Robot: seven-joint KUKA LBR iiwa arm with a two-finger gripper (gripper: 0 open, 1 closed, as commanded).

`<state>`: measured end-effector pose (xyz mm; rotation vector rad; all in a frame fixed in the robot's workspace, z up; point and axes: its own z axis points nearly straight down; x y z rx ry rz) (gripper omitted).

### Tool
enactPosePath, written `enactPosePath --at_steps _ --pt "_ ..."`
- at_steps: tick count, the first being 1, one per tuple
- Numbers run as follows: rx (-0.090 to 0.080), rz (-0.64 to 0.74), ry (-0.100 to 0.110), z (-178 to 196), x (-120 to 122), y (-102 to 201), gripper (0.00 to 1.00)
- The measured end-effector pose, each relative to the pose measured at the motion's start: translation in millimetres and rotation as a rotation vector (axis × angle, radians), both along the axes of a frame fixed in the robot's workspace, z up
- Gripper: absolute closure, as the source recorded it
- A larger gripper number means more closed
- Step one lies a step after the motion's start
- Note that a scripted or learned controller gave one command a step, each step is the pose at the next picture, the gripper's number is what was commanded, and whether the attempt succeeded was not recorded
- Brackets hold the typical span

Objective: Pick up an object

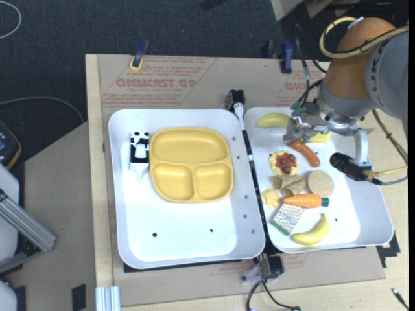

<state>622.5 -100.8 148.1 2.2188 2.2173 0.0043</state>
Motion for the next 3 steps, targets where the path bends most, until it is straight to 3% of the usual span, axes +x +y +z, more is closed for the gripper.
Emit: enactPosePath --at_steps 1,2,3 --pt "0.0 0.002 -0.001 61 2 7 1.0" --pt "0.001 0.002 0.001 78 3 8 1.0" --pt "0.001 0.004 0.001 82 34 24 1.0"
